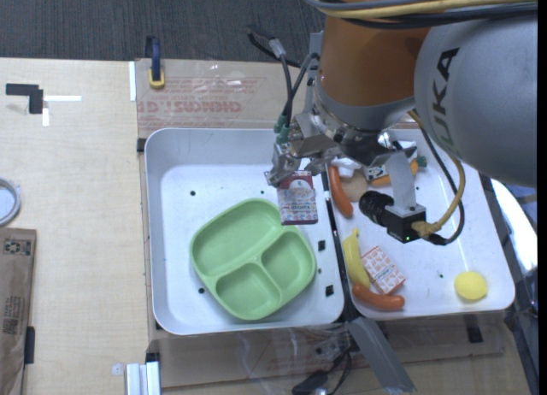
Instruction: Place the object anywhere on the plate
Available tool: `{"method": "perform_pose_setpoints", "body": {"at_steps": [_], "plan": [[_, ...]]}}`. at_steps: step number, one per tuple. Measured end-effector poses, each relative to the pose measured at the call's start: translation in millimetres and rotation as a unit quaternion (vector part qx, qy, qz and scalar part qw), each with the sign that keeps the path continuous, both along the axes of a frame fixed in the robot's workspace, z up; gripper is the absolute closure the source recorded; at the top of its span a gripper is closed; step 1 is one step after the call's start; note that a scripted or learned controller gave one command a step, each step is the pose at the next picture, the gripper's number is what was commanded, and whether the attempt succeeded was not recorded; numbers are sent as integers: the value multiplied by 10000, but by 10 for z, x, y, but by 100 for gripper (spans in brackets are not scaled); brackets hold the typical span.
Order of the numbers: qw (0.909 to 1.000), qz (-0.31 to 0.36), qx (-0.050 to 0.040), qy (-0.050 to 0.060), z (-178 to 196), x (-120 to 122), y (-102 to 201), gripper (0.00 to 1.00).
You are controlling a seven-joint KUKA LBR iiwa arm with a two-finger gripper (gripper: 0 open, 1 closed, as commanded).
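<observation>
Starting from the left, I see the bare bench, then the left bin with the green divided plate lying in its near half. Just beyond the plate's far-right rim hangs the object, a small patterned packet, and it looks pinched at its top between the jaws of the gripper, which sits low over the bin's right side under the orange-banded arm. The packet appears to dangle clear of the bin floor, at the plate's far edge rather than squarely over it. To the right, the other bin holds a banana, two sausages, a small box and a yellow ball. I judge this as the carry step, with the pick done and the release still ahead. My next move calls for a short shift left and nearer, until the packet hangs over a compartment, then a small descent before opening.
</observation>
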State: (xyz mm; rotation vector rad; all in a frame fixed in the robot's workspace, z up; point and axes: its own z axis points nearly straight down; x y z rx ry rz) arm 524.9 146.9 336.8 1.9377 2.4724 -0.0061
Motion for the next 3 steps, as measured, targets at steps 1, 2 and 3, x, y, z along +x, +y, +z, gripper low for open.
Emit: {"method": "perform_pose_setpoints", "body": {"at_steps": [1,2,3], "plan": [[9999,-117,-4,13,-269,-433,7,100],[9999,-117,-4,13,-269,-433,8,0],[9915,1301,5,1,-721,289,-141,0]]}}
